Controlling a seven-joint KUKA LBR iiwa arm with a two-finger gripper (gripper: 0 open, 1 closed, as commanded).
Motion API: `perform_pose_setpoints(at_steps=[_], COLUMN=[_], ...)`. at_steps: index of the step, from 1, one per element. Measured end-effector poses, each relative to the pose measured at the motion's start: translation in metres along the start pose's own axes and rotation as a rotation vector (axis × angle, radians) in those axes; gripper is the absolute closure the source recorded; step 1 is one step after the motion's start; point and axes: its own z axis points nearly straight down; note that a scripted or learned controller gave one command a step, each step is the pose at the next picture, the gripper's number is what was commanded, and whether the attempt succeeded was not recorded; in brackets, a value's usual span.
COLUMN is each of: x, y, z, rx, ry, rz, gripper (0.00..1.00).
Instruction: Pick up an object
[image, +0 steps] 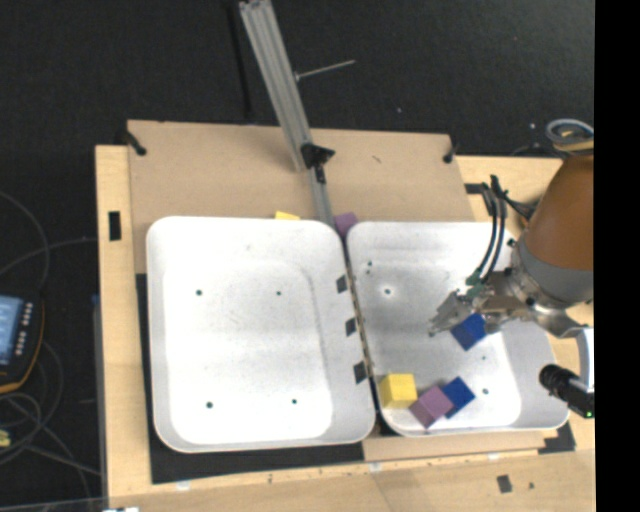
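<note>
A blue block (468, 331) sits at the tip of the gripper (462, 318) over the middle of the right bin (420, 250), tilted rather than flat. This suggests it is pinched and lifted clear of the floor, though the fingers around it are too small and dark to make out, so whether it is truly held cannot be told. The arm (560, 225) reaches in from the right, its orange band above the wrist.

Near the bin's front edge lie three loose pieces close together: a yellow cube (398, 388), a purple block (432, 404) and a second blue block (458, 393) touching it. They probably gathered there in the corner. The left bin (250, 330) lies alongside. Beyond the far rims, on the bench, rest a small yellow piece (287, 215) and a small purple piece (345, 222) — likely strays, outside either bin.
</note>
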Motion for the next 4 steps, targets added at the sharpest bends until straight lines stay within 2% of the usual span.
perform_pose_setpoints(at_steps=[1, 2, 3, 4], x=[-0.056, -0.058, -0.080, -0.085], y=[0.023, 0.043, 0.055, 0.056], z=[0.076, 0.114, 0.126, 0.137], rx=[0.010, 0.005, -0.019, 0.000], ry=[-0.001, 0.000, -0.010, -0.002], rz=[0.000, -0.003, -0.007, -0.003], gripper=[0.00, 0.00, 0.00, 0.00])
